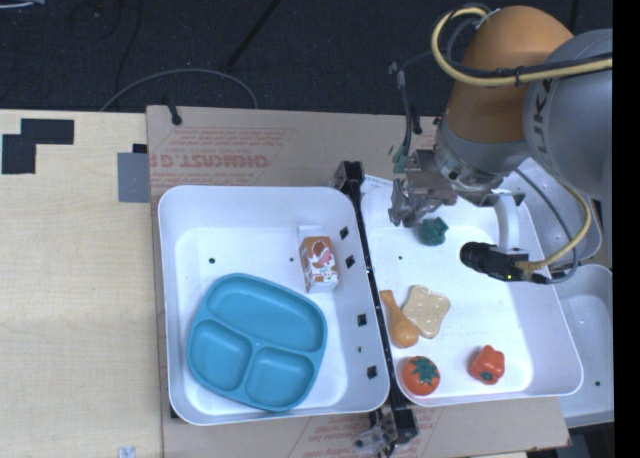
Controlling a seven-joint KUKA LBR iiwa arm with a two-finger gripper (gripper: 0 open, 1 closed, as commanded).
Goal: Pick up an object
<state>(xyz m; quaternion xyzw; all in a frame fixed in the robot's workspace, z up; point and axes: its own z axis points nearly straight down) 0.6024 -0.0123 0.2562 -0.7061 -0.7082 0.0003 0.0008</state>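
Observation:
My gripper (412, 208) hangs over the far left part of the right bin (545, 346), close to the divider. A small dark green object (432, 232) lies just to its right and slightly nearer, apart from it as far as I can see. Further forward in that bin lie a slice of toast (426, 310), an orange carrot-like piece (398, 318), a tomato (420, 374) and a red pepper (487, 364). Nothing shows in the gripper.
The left bin (180, 246) holds a blue divided plate (258, 341) and a small upright carton (319, 262). A black divider strip (362, 266) runs between the bins. A black fitting with cables (492, 258) on the arm hangs over the right bin's middle.

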